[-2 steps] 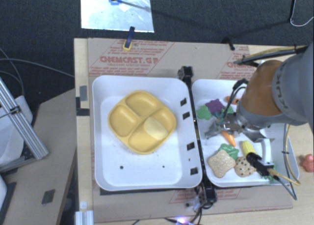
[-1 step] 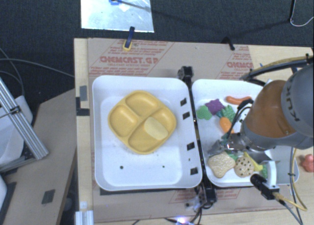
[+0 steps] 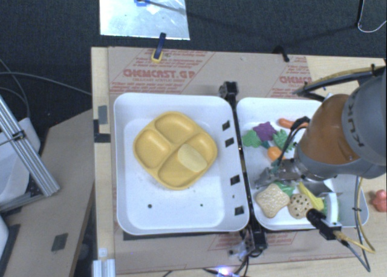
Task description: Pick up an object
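Tool (image 3: 272, 178) low in right bin (image 3: 251, 149), jaw state impossible to tell. Cracker (image 3: 272, 199) just below, purple toy (image 3: 263, 130) above. Nothing lifted; grasp and raise pending.

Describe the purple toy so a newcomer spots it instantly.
Start at the right white bin, the one the arm reaches into. Near its upper left, the purple toy lies among small play-food pieces, beside a green piece. Nothing else there is purple, and its edge is jagged and leafy.
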You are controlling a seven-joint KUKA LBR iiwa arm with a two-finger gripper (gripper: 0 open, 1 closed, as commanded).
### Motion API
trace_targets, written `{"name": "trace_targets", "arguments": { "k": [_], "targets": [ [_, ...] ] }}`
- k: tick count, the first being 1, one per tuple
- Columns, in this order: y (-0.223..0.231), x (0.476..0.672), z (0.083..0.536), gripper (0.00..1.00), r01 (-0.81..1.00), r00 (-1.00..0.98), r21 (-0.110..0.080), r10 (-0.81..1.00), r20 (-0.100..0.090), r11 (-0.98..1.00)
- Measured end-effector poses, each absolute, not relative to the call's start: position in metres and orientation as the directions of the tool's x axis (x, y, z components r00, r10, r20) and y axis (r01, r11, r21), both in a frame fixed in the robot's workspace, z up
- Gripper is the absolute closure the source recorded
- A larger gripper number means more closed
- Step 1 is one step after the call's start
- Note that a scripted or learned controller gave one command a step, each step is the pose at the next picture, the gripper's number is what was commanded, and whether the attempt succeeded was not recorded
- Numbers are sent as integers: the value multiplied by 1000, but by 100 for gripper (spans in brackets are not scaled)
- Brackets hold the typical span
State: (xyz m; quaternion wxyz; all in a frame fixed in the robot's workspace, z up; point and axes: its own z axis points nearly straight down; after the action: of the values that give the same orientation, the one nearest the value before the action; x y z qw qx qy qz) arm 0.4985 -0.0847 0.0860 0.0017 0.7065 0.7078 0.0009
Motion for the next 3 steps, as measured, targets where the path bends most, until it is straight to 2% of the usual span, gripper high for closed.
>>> {"name": "trace_targets", "arguments": {
  "k": [1,2,3],
  "targets": [
    [-87,545,86,0,1000,-5,7,1000,-2,5],
    [-14,486,189,0,1000,-10,5,1000,3,10],
    [-11,497,184,0,1000,-5,2,1000,0,5]
  ]
}}
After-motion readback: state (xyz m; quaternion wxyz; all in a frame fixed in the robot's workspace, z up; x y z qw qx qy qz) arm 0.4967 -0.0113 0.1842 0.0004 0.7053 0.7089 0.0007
